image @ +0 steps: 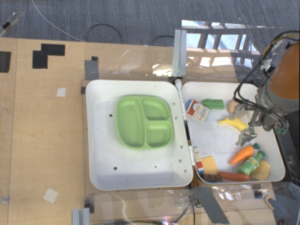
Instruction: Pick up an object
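Observation:
The right bin [211, 139] holds several toy foods. A yellow banana [234, 123] lies near its middle, with a tan piece [232, 107] just behind it. An orange carrot [242, 154] and a green bottle [253, 162] lie toward the front right. My gripper [249, 133] hangs low over the bin's right side, just above the carrot's leafy end and to the right of the banana. I see nothing held in it.
A white, red and blue carton [198, 110] and a green block [213, 104] lie at the back left of the right bin. A yellow block [209, 164], a red sausage [232, 176] and a tan piece [262, 170] line its front. A green divided plate [144, 122] sits in the left bin [101, 163].

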